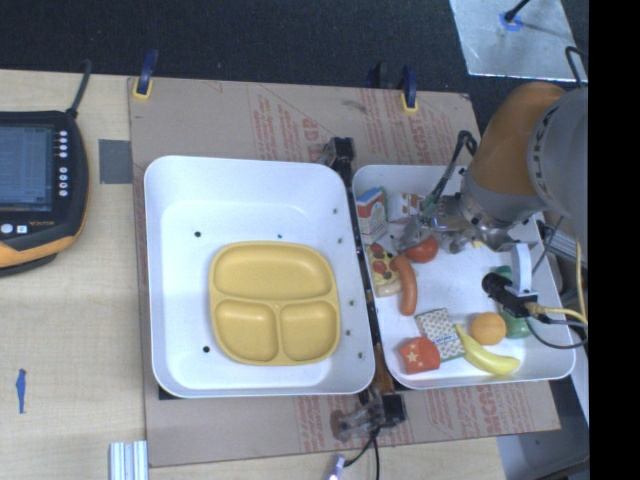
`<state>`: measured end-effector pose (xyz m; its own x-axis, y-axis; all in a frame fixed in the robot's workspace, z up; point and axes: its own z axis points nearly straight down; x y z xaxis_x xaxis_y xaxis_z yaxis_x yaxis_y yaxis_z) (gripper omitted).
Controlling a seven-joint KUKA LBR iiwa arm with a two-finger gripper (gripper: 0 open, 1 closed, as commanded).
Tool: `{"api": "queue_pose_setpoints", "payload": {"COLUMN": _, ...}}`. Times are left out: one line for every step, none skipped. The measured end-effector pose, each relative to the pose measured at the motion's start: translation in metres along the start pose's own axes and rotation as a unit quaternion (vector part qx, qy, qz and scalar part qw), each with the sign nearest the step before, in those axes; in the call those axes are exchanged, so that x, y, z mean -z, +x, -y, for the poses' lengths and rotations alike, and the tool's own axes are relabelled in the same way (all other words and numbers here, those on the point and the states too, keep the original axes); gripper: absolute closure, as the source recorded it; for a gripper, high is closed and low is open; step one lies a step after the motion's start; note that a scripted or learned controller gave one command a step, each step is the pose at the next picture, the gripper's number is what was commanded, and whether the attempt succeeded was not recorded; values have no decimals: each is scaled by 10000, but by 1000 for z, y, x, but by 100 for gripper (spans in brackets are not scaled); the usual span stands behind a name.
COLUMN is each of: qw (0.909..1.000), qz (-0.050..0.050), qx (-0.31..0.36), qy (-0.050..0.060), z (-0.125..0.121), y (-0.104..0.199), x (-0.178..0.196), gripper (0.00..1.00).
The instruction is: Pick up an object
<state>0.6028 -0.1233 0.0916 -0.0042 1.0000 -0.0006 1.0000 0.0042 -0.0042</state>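
Observation:
My gripper is low over the back part of the right bin, reaching in from the right under the orange-banded wrist. A red tomato lies directly under its tip, partly covered by it, and I cannot see whether it is held. Close by on the left are a small milk carton, a pizza slice and a red sausage. Toward the front lie a red strawberry, a patterned packet, a banana, an orange and a green piece.
The left bin holds a yellow divided plate. A black clamp sits at the back between the bins. A teach pendant rests on the bench at far left. Cables hang beside the arm over the right bin.

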Motion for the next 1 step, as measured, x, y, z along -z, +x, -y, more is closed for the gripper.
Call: {"api": "queue_pose_setpoints", "payload": {"qw": 10000, "qz": 0, "qx": 7, "qy": 8, "z": 0, "y": -1, "x": 10, "gripper": 100}}
